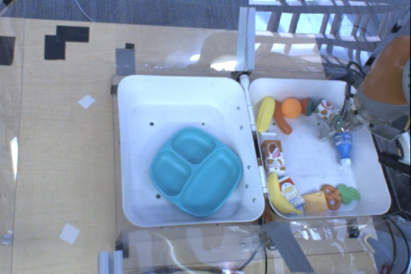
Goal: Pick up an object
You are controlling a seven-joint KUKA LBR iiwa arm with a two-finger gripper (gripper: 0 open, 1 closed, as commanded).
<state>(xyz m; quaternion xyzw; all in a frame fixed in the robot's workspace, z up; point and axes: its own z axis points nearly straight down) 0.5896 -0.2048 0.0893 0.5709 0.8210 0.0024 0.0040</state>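
Observation:
My gripper [338, 127] hangs low in the right bin [379, 170], near its far right side, on the grey arm with the orange band [390, 74]. Just in front of it lies a blue and white tube [344, 149], whose upper end reaches the gripper; I cannot tell whether they touch. A small red and white packet [328, 110] lies just behind the gripper. Further left in this bin are an orange ball [291, 107], a red sausage [283, 124] and a yellow corn-like piece [265, 113].
Along the right bin's left and front sides lie a small carton [272, 154], a banana [277, 193], a snack packet [288, 188], a pretzel-like piece [330, 197] and a green toy [348, 192]. The left bin [138, 138] holds a blue divided plate [196, 171].

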